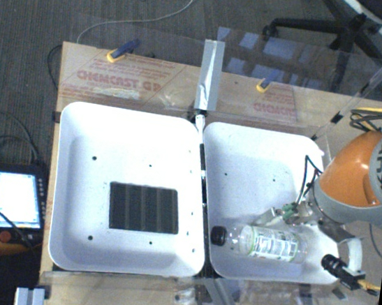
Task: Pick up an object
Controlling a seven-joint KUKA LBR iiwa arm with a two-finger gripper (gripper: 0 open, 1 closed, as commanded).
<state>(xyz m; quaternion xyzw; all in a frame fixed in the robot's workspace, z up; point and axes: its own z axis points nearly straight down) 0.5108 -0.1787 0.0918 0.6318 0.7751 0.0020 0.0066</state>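
A clear plastic bottle (263,242) with a black cap (218,235) lies on its side near the front wall of the right bin (246,163), cap pointing left. My gripper (294,213) hangs low just above the bottle's right half, under the orange band of the wrist (349,170). Whether it touches the bottle is hidden by the wrist. A dark ribbed rectangular pad (144,208) lies flat in the middle of the left bin (88,134).
The two bins meet at a raised rim (200,178) running front to back. The arm covers the right bin's right side. Open white floor lies in the right bin's back left part and around the pad.
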